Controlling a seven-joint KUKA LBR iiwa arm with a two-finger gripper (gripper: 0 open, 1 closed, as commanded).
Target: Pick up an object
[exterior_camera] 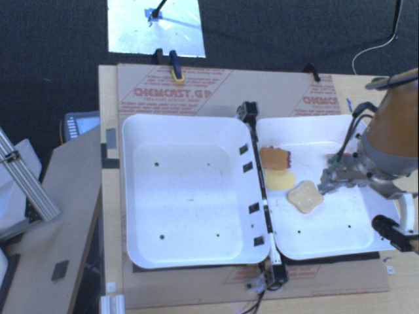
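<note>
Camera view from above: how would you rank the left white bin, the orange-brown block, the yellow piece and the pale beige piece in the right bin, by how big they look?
1. Left white bin, by far the largest.
2. Pale beige piece.
3. Orange-brown block and yellow piece: these two look about alike, so I won't rank them; they are also close to the beige piece.

A: How is the light?

B: Bright and even, coming from above. The two white bins (190, 195) are close to washed out, with only soft, pale shadows along their inner walls.

A: Any glare?

B: The metal sheet (156, 17) at the top shines pale and blotchy. The dark floor (52, 38) stays dim and grainy.

A: Sharpness?

B: Slightly soft overall; small things in the right bin look fuzzy at their edges.
</note>
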